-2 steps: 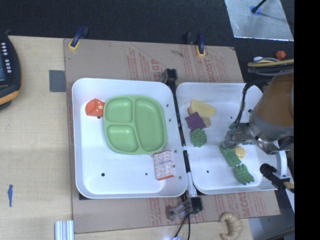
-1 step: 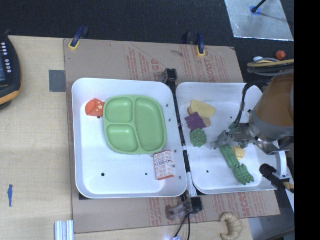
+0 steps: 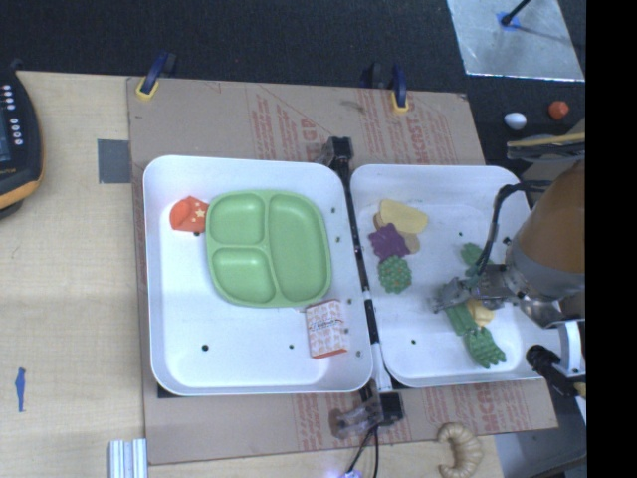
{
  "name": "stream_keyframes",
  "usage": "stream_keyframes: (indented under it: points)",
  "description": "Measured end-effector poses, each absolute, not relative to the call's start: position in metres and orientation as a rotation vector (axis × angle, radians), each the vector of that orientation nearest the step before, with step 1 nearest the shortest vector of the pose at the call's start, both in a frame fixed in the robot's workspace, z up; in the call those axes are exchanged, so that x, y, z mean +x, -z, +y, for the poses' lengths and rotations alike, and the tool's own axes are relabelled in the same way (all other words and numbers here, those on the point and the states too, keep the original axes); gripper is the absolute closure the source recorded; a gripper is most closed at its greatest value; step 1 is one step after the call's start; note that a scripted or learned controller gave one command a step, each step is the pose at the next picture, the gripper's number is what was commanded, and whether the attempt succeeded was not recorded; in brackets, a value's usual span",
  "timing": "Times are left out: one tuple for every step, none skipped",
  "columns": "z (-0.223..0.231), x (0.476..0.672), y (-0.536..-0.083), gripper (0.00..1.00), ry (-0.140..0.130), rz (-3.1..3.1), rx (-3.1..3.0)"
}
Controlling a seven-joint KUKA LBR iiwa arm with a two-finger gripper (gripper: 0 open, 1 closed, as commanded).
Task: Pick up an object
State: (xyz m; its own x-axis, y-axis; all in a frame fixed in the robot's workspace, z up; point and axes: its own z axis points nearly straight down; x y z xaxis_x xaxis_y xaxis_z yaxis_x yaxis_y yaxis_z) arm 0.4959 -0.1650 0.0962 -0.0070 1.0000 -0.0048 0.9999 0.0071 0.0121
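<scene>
Jaws (image 3: 460, 295), grip state unclear, hover over green toy (image 3: 476, 337) in right bin (image 3: 428, 366).

— What can't you make out on your right-hand side?

— The grey arm with the orange band (image 3: 557, 229) is cut off by the frame edge, and its wrist covers part of the right white bin (image 3: 438, 182). The gripper (image 3: 454, 295) is too blurred for you to judge.

— Anything under it?

— A small yellow piece (image 3: 482, 314) on the long green toy (image 3: 476, 337) is too small for you to identify.

— And on your left?

— The black-and-orange handheld controller (image 3: 14, 147) is cropped.
</scene>
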Motion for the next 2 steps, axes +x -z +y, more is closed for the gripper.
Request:
stream_keyframes:
  points:
    - [-0.167,0.495,-0.106,1.0,-0.001,2.222,2.207]
    - [-0.054,0.508,-0.197,1.0,-0.011,2.238,2.203]
